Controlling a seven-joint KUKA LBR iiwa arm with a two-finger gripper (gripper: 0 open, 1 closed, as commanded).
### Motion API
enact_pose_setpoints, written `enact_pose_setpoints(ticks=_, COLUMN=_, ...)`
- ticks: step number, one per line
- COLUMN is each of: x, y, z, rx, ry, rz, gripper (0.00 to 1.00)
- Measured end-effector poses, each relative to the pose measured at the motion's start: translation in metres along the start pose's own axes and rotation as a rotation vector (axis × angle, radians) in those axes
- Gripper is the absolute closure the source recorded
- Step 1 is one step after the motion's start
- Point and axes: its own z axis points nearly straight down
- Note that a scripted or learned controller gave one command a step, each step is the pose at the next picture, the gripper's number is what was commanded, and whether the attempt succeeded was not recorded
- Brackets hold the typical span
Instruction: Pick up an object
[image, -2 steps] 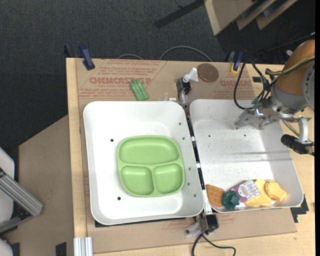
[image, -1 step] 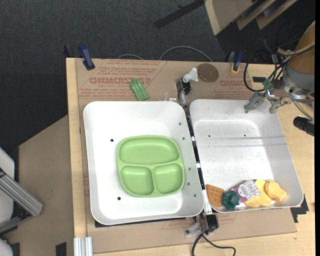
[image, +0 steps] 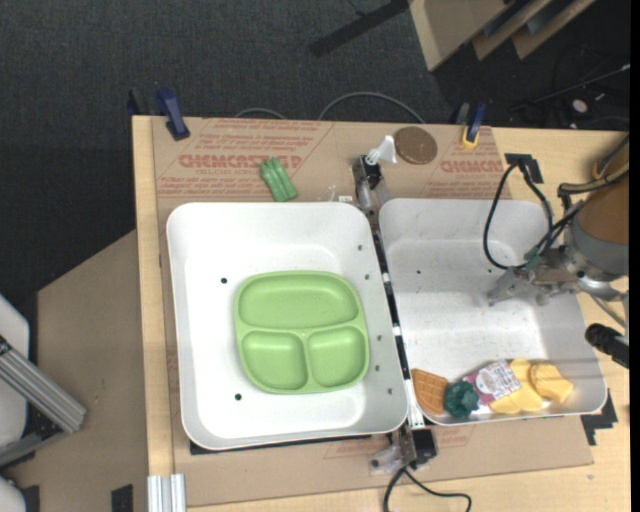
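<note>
Overhead, approach stage: arm reaching into the right bin, nothing lifted yet.

Largest to smallest: the left bin is holding a green three-compartment tray; the arm is entering from the right, its gripper hanging over bare floor in the right bin's upper half, nothing showing between its fingers, their spread too blurred to judge. Candidate objects are lying along the near wall: yellow cheese-like pieces, a pink-labelled packet, a waffle-patterned piece, a dark green toy. Next move, as judged: travelling toward that cluster, then descending.
</note>
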Motion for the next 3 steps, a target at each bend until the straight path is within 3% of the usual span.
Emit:
enact_pose_setpoints(ticks=1, x=0.008, y=0.088, z=0.01, rx=-0.015, ry=-0.004, rz=-0.009, gripper=0.0)
enact_pose_setpoints(ticks=2, x=0.005, y=0.1, z=0.011, rx=0.011, ry=0.01, rz=-0.005, gripper=0.0)
enact_pose_setpoints(ticks=3, x=0.006, y=0.1, z=0.011, rx=0.008, ry=0.01, rz=-0.007, gripper=0.0)
